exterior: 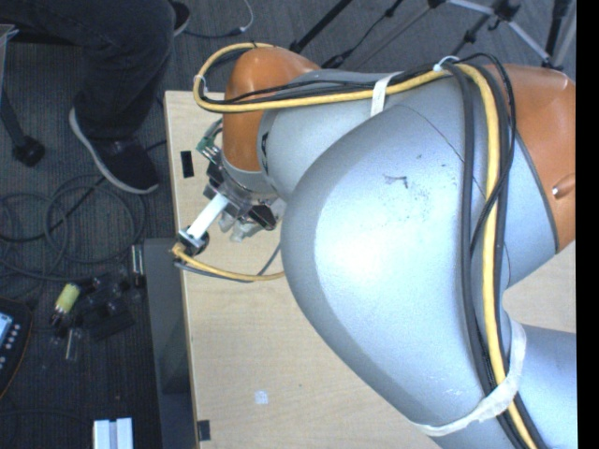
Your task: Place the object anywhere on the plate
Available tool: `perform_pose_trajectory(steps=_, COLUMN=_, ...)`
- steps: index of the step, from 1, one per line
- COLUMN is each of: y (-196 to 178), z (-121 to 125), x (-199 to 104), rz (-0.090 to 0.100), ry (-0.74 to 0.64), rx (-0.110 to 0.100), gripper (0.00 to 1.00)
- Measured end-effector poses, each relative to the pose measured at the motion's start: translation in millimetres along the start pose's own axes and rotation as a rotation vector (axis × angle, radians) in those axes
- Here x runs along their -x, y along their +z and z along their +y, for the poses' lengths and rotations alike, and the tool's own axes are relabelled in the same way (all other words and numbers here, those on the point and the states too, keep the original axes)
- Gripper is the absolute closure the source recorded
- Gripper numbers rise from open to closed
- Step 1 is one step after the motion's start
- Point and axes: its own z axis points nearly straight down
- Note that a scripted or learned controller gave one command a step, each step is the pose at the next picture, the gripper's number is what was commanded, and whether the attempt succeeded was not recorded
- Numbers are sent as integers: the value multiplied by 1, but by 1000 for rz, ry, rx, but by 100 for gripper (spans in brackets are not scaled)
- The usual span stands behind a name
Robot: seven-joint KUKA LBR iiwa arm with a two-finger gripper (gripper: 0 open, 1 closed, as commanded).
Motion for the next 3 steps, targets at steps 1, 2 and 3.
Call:
perform_pose_trajectory(steps=1, y=-83, z=-12, x=-56, rz=9, ry=187, rx=-4, gripper=100)
perform_pose_trajectory(steps=2, y=-63, z=55, x=-18, rz=7, ry=105, rx=-1, gripper=100)
perform_pose_trajectory(steps=3, y=-11, z=37, x=-22, rz=8, ry=525, rx=-6, gripper=100)
